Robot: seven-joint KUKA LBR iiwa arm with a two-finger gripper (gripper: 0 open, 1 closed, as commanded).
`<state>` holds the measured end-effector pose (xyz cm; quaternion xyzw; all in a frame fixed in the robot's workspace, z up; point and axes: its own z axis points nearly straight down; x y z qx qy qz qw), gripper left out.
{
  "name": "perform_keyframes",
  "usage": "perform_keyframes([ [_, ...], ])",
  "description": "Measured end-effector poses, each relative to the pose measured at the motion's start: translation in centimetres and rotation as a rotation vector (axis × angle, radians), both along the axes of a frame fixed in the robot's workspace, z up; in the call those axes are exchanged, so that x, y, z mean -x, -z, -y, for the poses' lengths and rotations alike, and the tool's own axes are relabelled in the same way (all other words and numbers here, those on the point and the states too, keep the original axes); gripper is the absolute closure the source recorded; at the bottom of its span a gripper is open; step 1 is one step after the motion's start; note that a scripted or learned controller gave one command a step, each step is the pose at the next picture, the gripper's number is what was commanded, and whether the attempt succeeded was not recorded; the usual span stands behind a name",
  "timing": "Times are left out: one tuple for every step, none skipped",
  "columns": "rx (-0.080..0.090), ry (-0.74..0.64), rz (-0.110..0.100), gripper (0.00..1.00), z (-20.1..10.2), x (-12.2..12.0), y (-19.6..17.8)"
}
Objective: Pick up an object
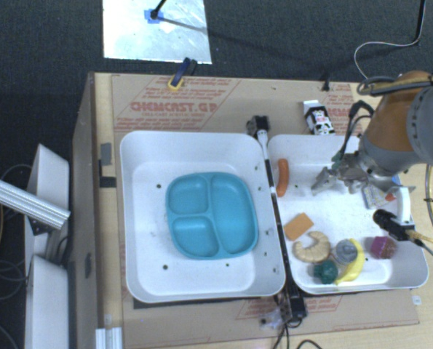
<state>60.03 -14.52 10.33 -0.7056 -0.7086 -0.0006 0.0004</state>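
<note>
- The objects available for picking lie in the right bin (420, 271), mostly grouped along its near edge.
- An orange slab (298, 226) lies near the middle of that bin, just beyond a tan crescent-shaped pastry (312, 247).
- A dark green piece (324, 271) sits at the near wall, just beside the pastry.
- A grey round item (345, 251) rests against a yellow banana (354, 265), which curves along the near wall.
- A purple piece (381, 247) lies to the right of the banana, apart from it.
- An orange-red sausage (281, 177) lies lengthwise along the bin's left wall, well apart from the group.
- The gripper (331, 177) hangs over the far half of the right bin, between the sausage and the arm (394, 133). It is apart from all the objects, and nothing is visible between its fingers.
- Whether the fingers are spread or pressed together cannot be told from this view.
- The left bin (147, 267) contains a blue divided plate (210, 214) with three compartments, lying flat near its centre.
- Both bins rest on a cardboard sheet (172, 104) with red printing.
</note>
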Motion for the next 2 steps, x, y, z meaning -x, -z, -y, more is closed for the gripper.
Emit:
perform_keyframes([
  [0.001, 0.0, 0.0, 0.0, -5.7, 3.3, 2.0],
  [0.001, 0.003, 0.0, 0.0, -5.7, 7.2, 1.9],
])
